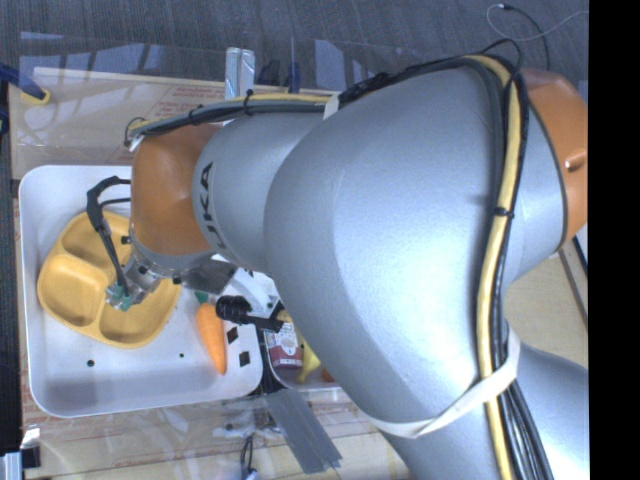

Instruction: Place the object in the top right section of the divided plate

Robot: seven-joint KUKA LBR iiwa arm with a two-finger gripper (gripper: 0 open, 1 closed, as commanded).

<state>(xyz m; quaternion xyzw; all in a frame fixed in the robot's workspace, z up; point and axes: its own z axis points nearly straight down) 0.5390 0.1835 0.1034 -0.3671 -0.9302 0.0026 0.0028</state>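
Camera view, 1 frame examined.

Desk point(70, 118): carries a shallow white bin point(100, 388) on the left; the arm point(400, 228) hides most of the area to the right.

Divided plate point(75, 278): yellow, lying flat in the left half of the white bin, with raised ridges parting its sections.

Arm: grey, with the orange band point(165, 198) above the wrist. It reaches in from the right and bends down over the bin.

Claw point(122, 296): positioned over the right part of the plate, at or just above a ridge between sections. Contact with the plate cannot be confirmed. Whether the claw is spread, pressed together or pinching anything cannot be told. A small green patch shows at its tip, and it is unclear whether this belongs to the claw.

Carrot point(210, 338): orange, lying on the bin floor just right of the plate, clear of its rim and not in any section. It lies lengthwise far to near.

Bottle point(283, 348): dark with a red label, lying right of the carrot at the bin's right edge, partly under the arm.
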